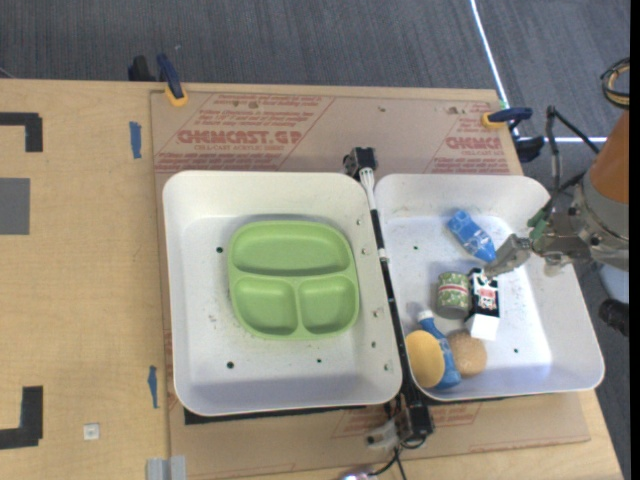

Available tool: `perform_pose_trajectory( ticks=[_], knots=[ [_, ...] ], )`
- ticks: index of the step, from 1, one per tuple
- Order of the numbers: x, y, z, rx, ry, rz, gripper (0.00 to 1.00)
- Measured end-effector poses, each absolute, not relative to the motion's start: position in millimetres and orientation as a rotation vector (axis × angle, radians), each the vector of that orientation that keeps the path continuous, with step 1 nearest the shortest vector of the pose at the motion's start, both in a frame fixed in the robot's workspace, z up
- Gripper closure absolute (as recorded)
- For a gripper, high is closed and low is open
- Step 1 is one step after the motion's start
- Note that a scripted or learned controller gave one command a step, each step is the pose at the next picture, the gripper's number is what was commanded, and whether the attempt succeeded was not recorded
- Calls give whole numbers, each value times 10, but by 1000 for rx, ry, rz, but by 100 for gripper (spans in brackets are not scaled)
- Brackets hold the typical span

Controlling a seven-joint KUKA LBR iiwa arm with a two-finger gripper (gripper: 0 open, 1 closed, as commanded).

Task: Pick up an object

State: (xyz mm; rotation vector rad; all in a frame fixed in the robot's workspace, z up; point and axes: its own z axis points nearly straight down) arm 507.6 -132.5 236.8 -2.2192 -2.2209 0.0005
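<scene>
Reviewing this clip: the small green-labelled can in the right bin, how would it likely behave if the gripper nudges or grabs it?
The can looks rigid and cylindrical, so it probably won't deform. It seems to lie tilted, so a nudge may roll it. It sits against the black-and-white box, which would likely shift with it.

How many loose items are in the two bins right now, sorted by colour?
Green: 2, the divided plate in the left bin and a small can in the right bin
Blue: 2, a packet and an item partly under the yellow one
Yellow: 1, a rounded piece
Tan: 1, a round piece
Black and white: 1, a small carton
Total: 7
</scene>
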Motion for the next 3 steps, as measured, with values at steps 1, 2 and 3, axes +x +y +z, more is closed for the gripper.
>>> perform_pose_trajectory(
  ticks=[1,2,3],
  knots=[
    [5342,-1214,1234,-2157,-2298,-8,0],
    [5400,-1279,1120,-2026,-2432,-13,0],
    [5427,-1267,1252,-2030,-2436,-23,100]
  ],
)
